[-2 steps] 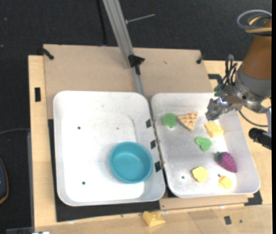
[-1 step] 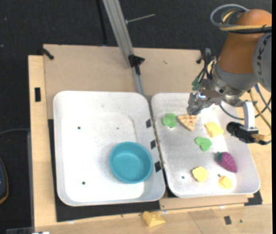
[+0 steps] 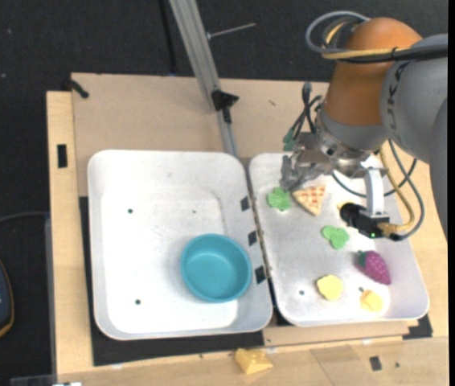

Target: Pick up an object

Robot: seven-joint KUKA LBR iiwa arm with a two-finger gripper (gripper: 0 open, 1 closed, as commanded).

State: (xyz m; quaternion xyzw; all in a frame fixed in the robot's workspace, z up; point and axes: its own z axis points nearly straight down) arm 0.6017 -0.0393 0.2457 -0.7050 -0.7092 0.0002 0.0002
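1. Both bins (image 3: 115, 183) were white, on a tan bench (image 3: 131, 111).
2. The bowl (image 3: 215, 267) was teal blue.
3. Two toy pieces (image 3: 280, 199) (image 3: 336, 236) were green.
4. The grape cluster (image 3: 375, 267) was purple.
5. The wedge (image 3: 312, 197) was cream with an orange-red grid.
6. Two pieces (image 3: 329, 287) (image 3: 370, 300) were yellow.

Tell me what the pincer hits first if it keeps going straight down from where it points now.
Probably the green toy piece or the bare bin floor just beside it; the pincer hangs over the right bin's upper left, with the waffle-patterned wedge close by. Depth is unclear.
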